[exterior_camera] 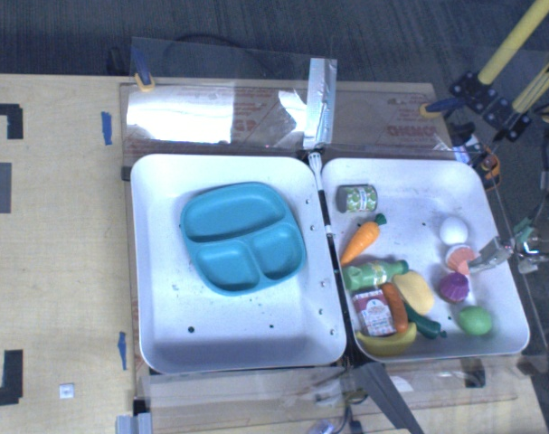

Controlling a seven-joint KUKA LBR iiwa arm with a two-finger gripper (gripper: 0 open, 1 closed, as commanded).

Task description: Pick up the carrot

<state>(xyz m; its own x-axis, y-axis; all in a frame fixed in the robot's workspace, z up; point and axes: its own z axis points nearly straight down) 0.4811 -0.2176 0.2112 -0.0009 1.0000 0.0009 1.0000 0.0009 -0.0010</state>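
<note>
The carrot (361, 240) is orange with a green top and lies tilted in the left part of the right bin (410, 181). Its leafy end points up and to the right. It sits just below a small green can (356, 198) and above a green bottle (375, 272). My gripper (493, 254) comes in at the right bin's right rim, low over a pink and orange piece (459, 259). It stands well to the right of the carrot, and nothing shows in its grasp.
The left bin (156, 269) holds a blue divided plate (243, 236). Around the carrot lie a white egg (453, 231), a purple piece (453, 287), a green lime (474, 320), a banana (389, 338), a red packet (373, 314) and a yellow piece (415, 292).
</note>
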